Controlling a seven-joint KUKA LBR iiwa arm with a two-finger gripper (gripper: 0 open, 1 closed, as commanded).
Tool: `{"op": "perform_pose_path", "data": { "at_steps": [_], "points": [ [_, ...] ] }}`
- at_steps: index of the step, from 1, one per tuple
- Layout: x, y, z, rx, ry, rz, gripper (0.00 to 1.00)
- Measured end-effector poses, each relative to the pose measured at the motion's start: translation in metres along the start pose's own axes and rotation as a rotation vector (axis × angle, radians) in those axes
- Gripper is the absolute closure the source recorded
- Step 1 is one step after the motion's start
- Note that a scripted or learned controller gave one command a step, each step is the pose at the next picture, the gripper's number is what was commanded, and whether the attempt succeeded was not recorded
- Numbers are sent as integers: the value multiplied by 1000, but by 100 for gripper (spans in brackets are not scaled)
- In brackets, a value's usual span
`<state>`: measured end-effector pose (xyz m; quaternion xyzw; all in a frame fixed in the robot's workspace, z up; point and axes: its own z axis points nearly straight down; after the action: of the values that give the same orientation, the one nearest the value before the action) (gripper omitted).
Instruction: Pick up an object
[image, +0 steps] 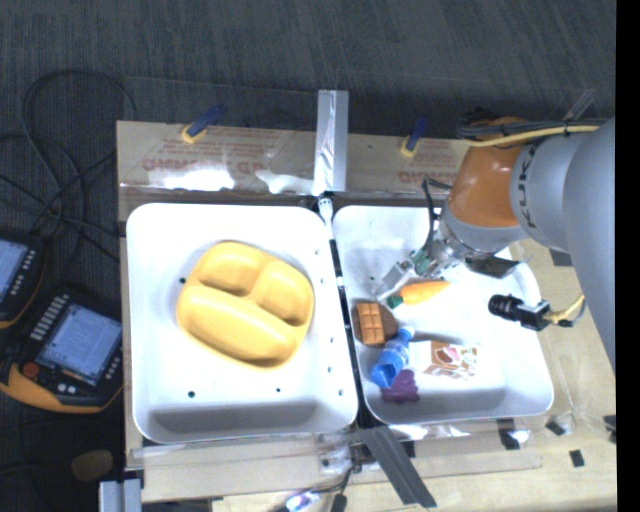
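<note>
My gripper (412, 268) is low in the right bin (530, 385), near its back left part. It sits right beside the green end of a small orange carrot (424, 293), which lies on the bin floor. Nothing visibly sits in the gripper. In front of the carrot lie a brown waffle-like block (372, 322), a blue bottle (391, 359) and a purple grape cluster (402, 387). A small printed card (451, 359) rests to their right. A large yellow bread-shaped object (245, 300) fills the middle of the left bin (150, 400).
The grey arm with its orange band (487, 195) reaches in over the right bin's back right corner. A black fitting with a yellow cable (520, 309) hangs over the bin's right side. Controllers and cables (60, 345) lie left of the bench.
</note>
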<state>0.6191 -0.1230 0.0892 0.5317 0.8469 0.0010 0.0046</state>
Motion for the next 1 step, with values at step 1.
{"op": "perform_pose_path", "data": {
  "at_steps": [1],
  "points": [
    [15, -19, 0, -4, 0, 366, 0]
  ]
}}
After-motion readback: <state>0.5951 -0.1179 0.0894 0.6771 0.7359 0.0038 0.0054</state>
